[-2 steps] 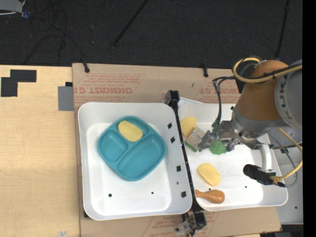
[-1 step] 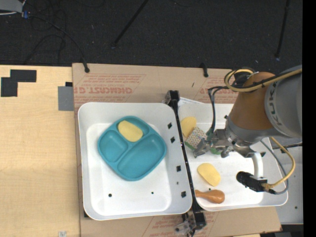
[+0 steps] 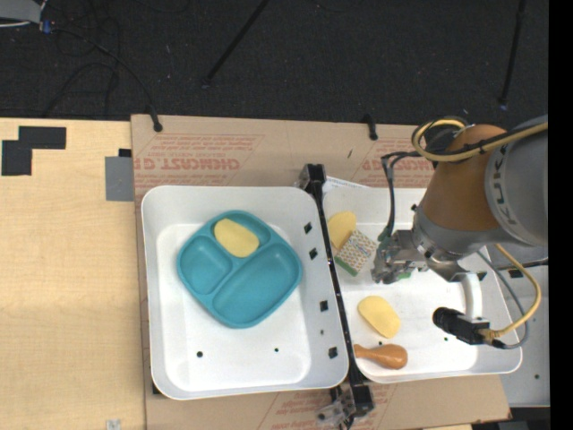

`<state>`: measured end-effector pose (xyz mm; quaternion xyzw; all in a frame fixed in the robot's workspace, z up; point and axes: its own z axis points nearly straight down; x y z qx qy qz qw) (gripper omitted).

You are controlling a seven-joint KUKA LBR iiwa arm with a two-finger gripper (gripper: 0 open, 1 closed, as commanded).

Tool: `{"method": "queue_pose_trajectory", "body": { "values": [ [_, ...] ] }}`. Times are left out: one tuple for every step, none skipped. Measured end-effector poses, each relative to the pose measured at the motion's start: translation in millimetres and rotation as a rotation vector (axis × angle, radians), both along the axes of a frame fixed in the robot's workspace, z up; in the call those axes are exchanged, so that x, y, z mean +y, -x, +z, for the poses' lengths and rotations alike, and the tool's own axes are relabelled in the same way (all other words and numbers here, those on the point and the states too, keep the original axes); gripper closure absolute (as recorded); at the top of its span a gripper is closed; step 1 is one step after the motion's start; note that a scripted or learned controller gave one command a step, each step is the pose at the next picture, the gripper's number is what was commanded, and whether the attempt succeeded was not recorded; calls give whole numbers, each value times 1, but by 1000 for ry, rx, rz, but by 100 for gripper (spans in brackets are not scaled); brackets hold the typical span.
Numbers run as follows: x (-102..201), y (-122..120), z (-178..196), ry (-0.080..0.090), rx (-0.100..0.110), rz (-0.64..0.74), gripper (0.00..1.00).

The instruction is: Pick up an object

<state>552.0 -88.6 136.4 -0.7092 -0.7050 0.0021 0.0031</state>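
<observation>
Three things lie near the jaws [image 3: 391,271] in the right bin [image 3: 501,365]: a patterned packet [image 3: 354,251] beside them, a yellow piece [image 3: 379,316] below, a brown piece [image 3: 383,356] further down. Whether the jaws are clenched, I cannot tell.

Yellow oval object [image 3: 379,316] flat on right bin's floor, beside brown drumstick-shaped object [image 3: 383,356].

cardboard sheet [image 3: 224,155] under white bins [image 3: 161,240]

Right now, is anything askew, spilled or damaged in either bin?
Nothing stands out. The teal tray lies flat in the left bin with a yellow piece in one compartment. In the right bin, the loose items lie apart, and the gripper hangs above them.
</observation>
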Motion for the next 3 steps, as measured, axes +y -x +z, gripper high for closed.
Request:
{"method": "queue_pose_trajectory", "body": {
  "values": [
    [3, -5, 43, 1, -8, 7, 100],
    [2, -5, 78, 1, -8, 6, 100],
    [52, 7, 86, -1, -3, 10, 100]
  ]
}}
